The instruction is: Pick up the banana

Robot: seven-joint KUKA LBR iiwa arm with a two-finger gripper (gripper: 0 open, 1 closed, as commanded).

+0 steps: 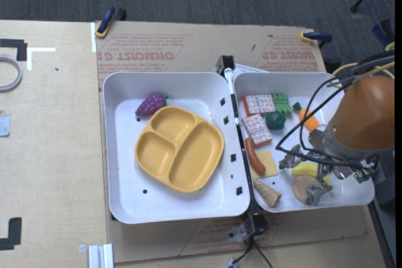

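Low in the right-hand bin (352,199), at the lower right of the frame, the gripper (316,182) is down among the toy food, with the arm (367,113) bulking over it from the right edge. The banana (305,169), a sliver of yellow, lies right by the fingers, just left of the wrist hardware. From where I stand I cannot tell how far the fingers are spread, or whether they have anything between them; cables and brackets hide that. So I'd judge the reach to be made and the grasp itself unproven, with the lift yet to come.

Close by lie a tan round piece (303,186), a bread wedge (267,192), a cheese slice (269,163) and a sausage (254,155). Further up are two red-and-white printed cards (257,115), the print too small to read, plus green pieces (276,111).

The left bin (119,154) holds a yellow divided plate (180,148) and purple grapes (150,104).

Beyond the bins, the cardboard sheet (207,47) on the tabletop (47,154) carries red lettering that appears upside down; I can't make out the words with confidence.
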